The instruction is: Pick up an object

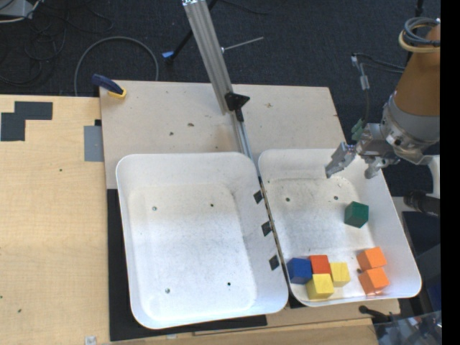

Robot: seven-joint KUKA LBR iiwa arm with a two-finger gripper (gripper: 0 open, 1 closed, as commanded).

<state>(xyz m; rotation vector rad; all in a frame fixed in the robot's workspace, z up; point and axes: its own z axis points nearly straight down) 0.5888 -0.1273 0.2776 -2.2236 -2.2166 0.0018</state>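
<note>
In the right bin (302,192) lie several small blocks: a green cube (356,214) near the right wall, two orange blocks (373,269) at the front right, and a blue cube (300,269), a red cube (320,264) and two yellow cubes (328,279) clustered at the front. My gripper (356,164) hangs over the bin's back right part, above and behind the green cube. Its two fingers stand apart, open, with nothing between them.
The left bin (187,236) sits beside the right one, with black clips (264,227) along the shared edge. A slanted aluminium rail (214,56) rises behind the bins. A blue and yellow clamp (108,85) lies at the bench's back left corner.
</note>
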